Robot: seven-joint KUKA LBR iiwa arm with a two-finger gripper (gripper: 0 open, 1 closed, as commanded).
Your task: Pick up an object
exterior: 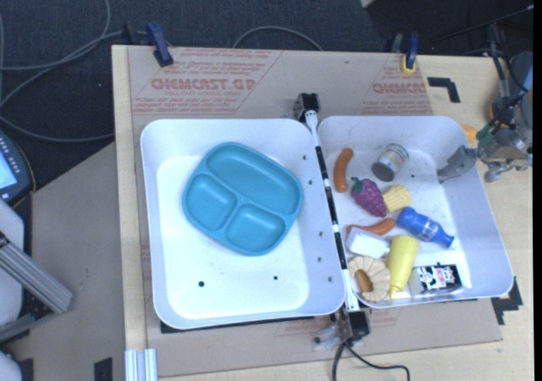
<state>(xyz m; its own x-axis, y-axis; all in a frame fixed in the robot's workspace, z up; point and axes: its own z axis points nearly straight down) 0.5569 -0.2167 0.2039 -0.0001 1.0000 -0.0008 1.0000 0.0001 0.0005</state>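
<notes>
Camera view: slanted look down on a bench (212,83) with two shallow white bins side by side.
Left bin (169,286): holds a blue plate (243,197) with three compartments, lying near the middle and slightly toward the far side.
Right bin (483,235): holds a cluster of small toy items, mostly along its left half and near edge.
Can (389,162): silver, on its side, toward the far middle of the right bin.
Sausage (341,168): orange, lying lengthwise near the bin's left wall, left of the can.
Grapes (367,195): purple bunch, just below the can and touching the corn (396,198), a yellow cob on its right.
Blue bottle (424,226): on its side, right of the corn.
Carrot (373,227): orange, lying between the grapes and a white block (367,245).
Yellow bottle (401,262): lying lengthwise toward the near edge, beside the white block.
Bread (369,276): tan round piece at the near left corner, touching the yellow bottle.
Carton (438,277): black and white, flat at the near edge, just right of the yellow bottle.
Gripper (461,161): at the right bin's far right rim, reaching in from the right; a grey finger (456,163) points down-left over bare bin floor, apart from every item.
Finger state: cannot tell whether spread or pressed together; nothing is seen between them.
</notes>
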